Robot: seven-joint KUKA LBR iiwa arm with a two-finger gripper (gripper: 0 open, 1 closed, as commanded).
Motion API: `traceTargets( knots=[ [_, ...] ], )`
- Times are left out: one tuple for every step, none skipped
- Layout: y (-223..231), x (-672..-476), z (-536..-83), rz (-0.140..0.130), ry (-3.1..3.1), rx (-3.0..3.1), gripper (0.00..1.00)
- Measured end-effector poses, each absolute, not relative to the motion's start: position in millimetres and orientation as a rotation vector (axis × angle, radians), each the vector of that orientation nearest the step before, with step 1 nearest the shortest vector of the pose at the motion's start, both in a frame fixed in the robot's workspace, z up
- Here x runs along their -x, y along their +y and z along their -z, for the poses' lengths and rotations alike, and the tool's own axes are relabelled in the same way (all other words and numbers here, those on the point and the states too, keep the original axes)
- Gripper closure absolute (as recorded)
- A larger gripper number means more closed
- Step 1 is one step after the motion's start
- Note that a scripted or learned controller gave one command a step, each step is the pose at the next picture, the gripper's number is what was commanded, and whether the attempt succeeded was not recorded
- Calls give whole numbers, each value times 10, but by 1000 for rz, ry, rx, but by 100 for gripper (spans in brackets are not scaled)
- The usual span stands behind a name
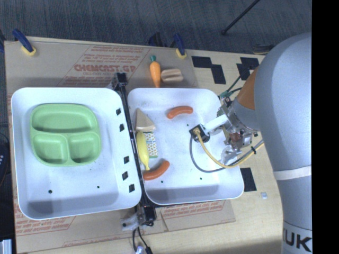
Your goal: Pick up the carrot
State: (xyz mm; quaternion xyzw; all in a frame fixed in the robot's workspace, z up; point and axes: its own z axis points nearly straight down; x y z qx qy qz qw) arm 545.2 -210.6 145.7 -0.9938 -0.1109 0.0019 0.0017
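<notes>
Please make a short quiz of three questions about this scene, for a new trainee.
1. True or false: the carrot lies inside the right bin.
2. What holds the green tray? A) the left bin B) the right bin C) the bare bench
3. What lies right beside the carrot, on its right in the camera view?

Key: 1 false, it lies on the bench beyond the bin's far rim. 2 A. 3 A small bun-like sandwich.
</notes>
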Motion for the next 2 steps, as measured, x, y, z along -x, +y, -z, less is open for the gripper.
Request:
traceTargets(
  knots=[
    [-1217,-5597,-908,-10,-331,3119,0],
    [-1417,-5367,-1519,-6,-463,3103,0]
  ],
)
